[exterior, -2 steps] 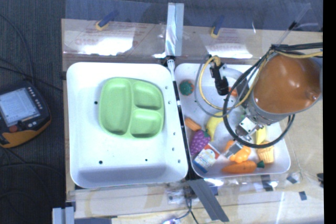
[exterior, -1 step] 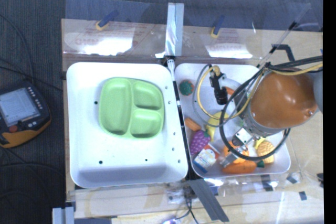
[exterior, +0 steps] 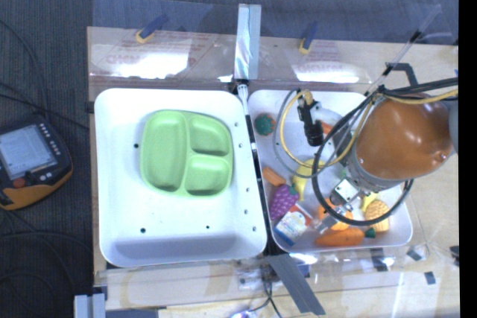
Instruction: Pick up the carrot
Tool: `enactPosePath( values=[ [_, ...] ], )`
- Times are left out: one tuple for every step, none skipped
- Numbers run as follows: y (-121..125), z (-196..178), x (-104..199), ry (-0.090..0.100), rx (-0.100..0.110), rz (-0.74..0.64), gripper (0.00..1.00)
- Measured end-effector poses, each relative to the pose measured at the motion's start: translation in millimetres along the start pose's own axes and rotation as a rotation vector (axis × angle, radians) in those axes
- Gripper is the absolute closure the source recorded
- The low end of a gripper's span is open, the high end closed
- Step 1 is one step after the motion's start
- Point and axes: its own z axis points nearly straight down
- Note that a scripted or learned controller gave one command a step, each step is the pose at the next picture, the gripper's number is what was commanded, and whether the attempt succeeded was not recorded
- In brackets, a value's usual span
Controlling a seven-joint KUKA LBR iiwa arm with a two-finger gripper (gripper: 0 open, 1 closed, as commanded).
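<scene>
The carrot (exterior: 339, 237) lies flat along the front wall of the right bin (exterior: 268, 106), orange with a small green end pointing right. My gripper (exterior: 337, 203) hangs under the grey wrist and the orange band, low over the toys in the front half of that bin, just above and behind the carrot. Cables and the wrist cover much of it. Nothing can be made out between its tips.
Around the carrot lie purple grapes (exterior: 282, 199), a red and white packet (exterior: 292, 223), a yellow and orange piece (exterior: 376, 209), a yellow toy (exterior: 302, 179) and an orange piece (exterior: 274, 176). A teal ball (exterior: 263, 123) sits at the back left. The left bin (exterior: 119, 234) holds a green divided plate (exterior: 186, 153).
</scene>
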Motion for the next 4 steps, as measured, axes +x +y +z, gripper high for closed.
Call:
enactPosePath(
  values=[
    [2, -110, 49, -0.013, -0.004, -0.319, 1.00],
    [-32, -100, 11, -0.015, -0.004, -0.612, 1.00],
    [27, -188, 52, -0.010, -0.002, -0.725, 1.00],
    [-60, -128, 57, -0.022, 0.000, -0.595, 1.00]
  ],
)
